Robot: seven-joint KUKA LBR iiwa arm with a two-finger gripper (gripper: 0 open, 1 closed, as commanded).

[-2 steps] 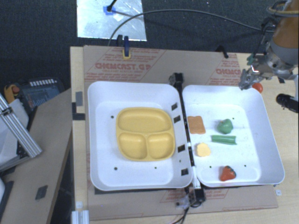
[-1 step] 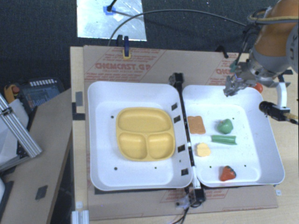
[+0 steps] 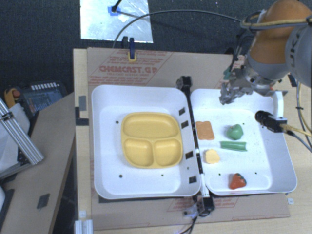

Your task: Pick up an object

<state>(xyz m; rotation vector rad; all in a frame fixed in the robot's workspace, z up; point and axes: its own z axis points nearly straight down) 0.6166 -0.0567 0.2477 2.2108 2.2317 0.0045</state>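
Note:
In the right bin (image 3: 273,182) lie several small toy foods. An orange flat slab (image 3: 204,130) rests near the bin's left wall. A round green piece (image 3: 235,131) sits right of it, with a long green bean (image 3: 233,146) just below. A pale yellow chunk (image 3: 211,156) lies lower left and a red strawberry-like piece (image 3: 237,181) near the front. My gripper (image 3: 227,99) hangs over the bin's far left part, above and apart from all of these, with nothing seen between its fingers.
The left bin (image 3: 105,179) holds a yellow three-compartment tray (image 3: 150,139). A black divider with clips runs between the bins. Cardboard lies under both bins, and a grey rail and a device sit off the bench at the left.

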